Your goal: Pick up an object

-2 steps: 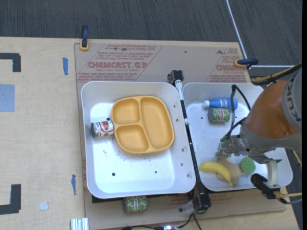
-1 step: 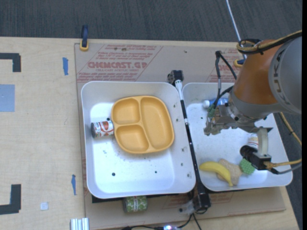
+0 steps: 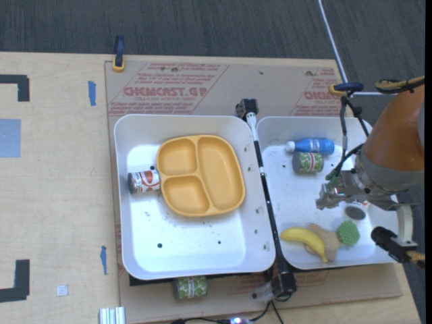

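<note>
Tool point(image 3: 335, 196) above right bin point(image 3: 283, 181); banana point(image 3: 305, 238) lengthwise left-right, tip lower-right

A dark grey carpet floor point(image 3: 202, 12) runs along the top. Below it sits a light wooden bench point(image 3: 54, 181) with blue tape bits point(image 3: 92, 93) and black corner marks point(image 3: 19, 86) near its left edge. The light is bright and even.
</note>
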You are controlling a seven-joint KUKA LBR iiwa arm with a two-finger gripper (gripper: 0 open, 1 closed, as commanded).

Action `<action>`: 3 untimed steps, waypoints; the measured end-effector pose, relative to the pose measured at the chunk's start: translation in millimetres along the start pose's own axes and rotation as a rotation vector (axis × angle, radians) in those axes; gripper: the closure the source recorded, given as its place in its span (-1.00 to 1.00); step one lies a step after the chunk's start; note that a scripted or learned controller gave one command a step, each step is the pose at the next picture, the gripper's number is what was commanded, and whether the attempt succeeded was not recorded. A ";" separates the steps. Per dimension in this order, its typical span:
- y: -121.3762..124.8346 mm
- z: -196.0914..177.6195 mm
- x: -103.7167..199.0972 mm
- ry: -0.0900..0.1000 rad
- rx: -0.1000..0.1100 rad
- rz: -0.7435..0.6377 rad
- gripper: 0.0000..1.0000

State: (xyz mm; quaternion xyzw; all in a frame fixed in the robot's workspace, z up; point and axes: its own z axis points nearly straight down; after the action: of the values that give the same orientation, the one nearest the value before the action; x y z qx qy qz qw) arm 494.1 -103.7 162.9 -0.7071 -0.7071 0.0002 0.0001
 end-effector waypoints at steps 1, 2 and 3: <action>-13.6 -16.6 -18.0 -0.001 -0.003 0.000 1.00; 28.3 -22.0 24.6 0.000 -0.003 -0.002 1.00; 10.8 -13.6 -37.4 0.000 0.001 0.000 1.00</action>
State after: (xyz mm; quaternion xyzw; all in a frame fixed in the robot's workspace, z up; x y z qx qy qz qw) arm 504.9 -141.0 176.5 -0.7072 -0.7070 0.0003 0.0004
